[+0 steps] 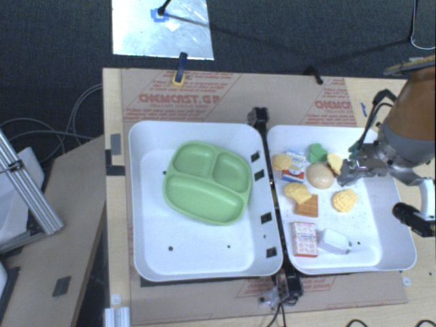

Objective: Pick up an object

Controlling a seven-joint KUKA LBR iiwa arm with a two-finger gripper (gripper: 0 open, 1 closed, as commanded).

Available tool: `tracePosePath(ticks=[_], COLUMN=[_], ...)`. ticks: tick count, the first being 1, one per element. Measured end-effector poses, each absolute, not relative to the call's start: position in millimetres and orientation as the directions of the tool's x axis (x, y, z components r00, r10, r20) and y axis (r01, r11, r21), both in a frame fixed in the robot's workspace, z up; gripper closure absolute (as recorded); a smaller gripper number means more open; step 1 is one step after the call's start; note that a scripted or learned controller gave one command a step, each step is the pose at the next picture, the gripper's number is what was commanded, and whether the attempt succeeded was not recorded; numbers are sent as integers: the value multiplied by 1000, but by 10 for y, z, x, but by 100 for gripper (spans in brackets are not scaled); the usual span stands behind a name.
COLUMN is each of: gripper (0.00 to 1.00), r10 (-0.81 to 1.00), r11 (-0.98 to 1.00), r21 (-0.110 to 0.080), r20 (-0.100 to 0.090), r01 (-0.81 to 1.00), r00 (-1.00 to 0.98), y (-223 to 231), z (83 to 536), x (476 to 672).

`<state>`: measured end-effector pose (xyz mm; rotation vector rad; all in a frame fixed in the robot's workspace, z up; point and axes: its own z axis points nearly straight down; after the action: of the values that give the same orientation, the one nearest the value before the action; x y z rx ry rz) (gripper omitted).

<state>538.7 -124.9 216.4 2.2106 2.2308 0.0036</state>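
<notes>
The worktop (225, 90) stands on dark carpet (54, 33). The pincer (349, 172) hovers in the right bin (392, 251), maybe touching a beige ball (319, 176); whether it is apart or together I cannot tell.

The brown cardboard sheet (204, 94) under the white bins carries red "CHEMCAST" lettering, printed upside down along its far edge.

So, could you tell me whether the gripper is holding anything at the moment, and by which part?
It cannot be told. The gripper is low in the right bin, beside the beige egg-shaped toy, but nothing shows between its fingers.
</notes>
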Motion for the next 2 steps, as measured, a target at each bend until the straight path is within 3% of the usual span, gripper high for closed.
tracePosePath(ticks=[1, 2], gripper=[100, 100], r10=[1000, 1000], r11=[10, 11], r21=[4, 3], r20=[1, 3], r01=[1000, 1000], r00=[-10, -11], y=[-710, -89], z=[2120, 2176], x=[5652, 5797])
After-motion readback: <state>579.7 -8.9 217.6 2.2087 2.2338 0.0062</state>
